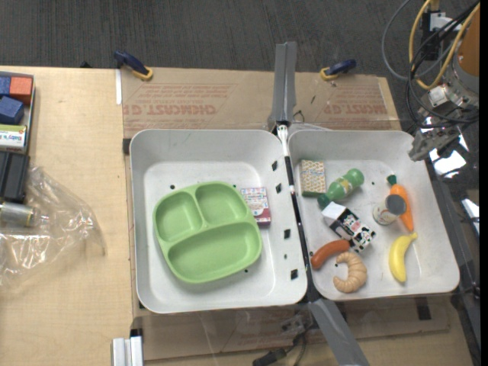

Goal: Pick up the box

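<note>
1. Box (256, 204): your target, small, pink-and-white printed, lying flat in the left bin (145, 204), touching the right edge of the green tray (204, 232), near the divider between the bins. A second boxlike item, the tan packet (313, 177), lies in the right bin (442, 227); judge which one you mean before committing.
2. Gripper (433, 142): at the right bin's upper right rim, well apart from the box. You cannot tell how it is set from here.
3. Step: approach not yet begun, by the look of it. Your next move calls for a traverse left across the divider, then a descent over the box, keeping clear of the tray lip.
4. Right bin, other contents: green bottle (341, 187), carrot (398, 203), banana (399, 258), croissant (350, 271), sausage (329, 252), black-and-white toy (351, 226).
5. Bench (69, 296): pale wood, cardboard sheet (198, 101) behind the bins held by clamps (133, 62).
6. Left margin: crumpled plastic bag (47, 218), coloured blocks (15, 97).
7. Floor: dark carpet; cables (427, 33) at upper right.
</note>
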Controlling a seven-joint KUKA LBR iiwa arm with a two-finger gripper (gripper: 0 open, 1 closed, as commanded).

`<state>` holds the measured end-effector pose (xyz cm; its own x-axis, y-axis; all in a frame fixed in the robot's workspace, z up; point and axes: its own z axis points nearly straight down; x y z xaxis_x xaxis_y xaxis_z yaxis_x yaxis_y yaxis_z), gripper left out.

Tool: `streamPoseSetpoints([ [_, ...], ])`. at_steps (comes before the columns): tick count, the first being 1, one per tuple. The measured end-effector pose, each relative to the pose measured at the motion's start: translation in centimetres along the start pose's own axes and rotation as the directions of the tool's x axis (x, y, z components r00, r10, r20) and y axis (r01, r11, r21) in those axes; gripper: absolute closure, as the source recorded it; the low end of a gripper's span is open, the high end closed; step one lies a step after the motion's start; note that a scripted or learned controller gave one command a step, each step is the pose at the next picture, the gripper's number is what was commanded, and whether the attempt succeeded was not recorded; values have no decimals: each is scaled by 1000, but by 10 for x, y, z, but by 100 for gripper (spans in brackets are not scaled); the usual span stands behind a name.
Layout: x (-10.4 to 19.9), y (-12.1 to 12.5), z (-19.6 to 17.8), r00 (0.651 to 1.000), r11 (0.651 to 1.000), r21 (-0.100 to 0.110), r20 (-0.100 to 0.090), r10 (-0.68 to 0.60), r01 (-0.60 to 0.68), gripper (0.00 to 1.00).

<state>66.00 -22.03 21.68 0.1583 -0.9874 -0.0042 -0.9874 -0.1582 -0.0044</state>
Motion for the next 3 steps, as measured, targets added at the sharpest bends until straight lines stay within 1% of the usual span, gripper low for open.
streamPoseSetpoints([
  [1,-6,-1,7,933,933,-1,2,-359,359,100],
  [2,-14,-2,-14,671,671,-2,0,-741,741,100],
  [3,-1,3,-15,456,456,-2,1,-890,890,100],
])
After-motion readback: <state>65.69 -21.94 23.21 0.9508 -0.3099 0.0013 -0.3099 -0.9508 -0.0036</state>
